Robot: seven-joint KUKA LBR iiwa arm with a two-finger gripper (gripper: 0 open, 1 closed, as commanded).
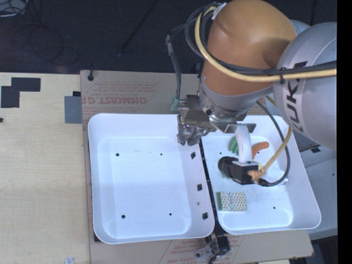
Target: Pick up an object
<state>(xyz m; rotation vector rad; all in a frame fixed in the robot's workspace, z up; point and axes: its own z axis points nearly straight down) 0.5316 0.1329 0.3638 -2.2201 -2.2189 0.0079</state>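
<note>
My gripper [188, 135] hangs over the seam between the two bins, at the top right corner of the left bin [98, 175]. In the right bin [308, 205] a small green object [234, 145] and an orange object [262, 146] lie near the back, partly hidden by the arm. A flat green-and-white patterned pad [232, 201] lies near the front left of that bin, well below the gripper. I see nothing held in the gripper.
The big orange-and-grey arm body [247, 48] covers the back of the right bin. A brown cardboard sheet [132, 95] lies under both bins, with a pale wooden bench [38, 175] to the left.
</note>
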